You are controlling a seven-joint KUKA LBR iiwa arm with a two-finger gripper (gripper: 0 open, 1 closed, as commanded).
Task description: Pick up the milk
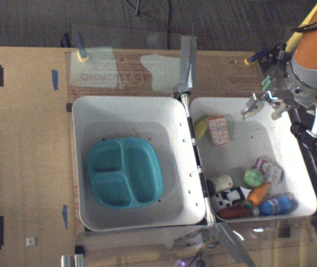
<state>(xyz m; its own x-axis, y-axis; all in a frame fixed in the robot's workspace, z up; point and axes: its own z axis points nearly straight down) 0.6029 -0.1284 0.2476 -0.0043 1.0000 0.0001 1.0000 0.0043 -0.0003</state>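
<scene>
The milk looks like a small black-and-white cow-patterned carton lying on its side near the front left corner of the right bin. It is packed among other toy foods. My gripper hangs over the far right part of that bin, near its back rim and well away from the milk. It is open with nothing between its fingers. The grey arm with its orange band comes in from the upper right.
Around the milk lie a white cup, a carrot, a red item, a blue bottle, a green item and a pink packet. A pink-and-white carton and a yellow item sit at the back left. The left bin holds a teal divided plate.
</scene>
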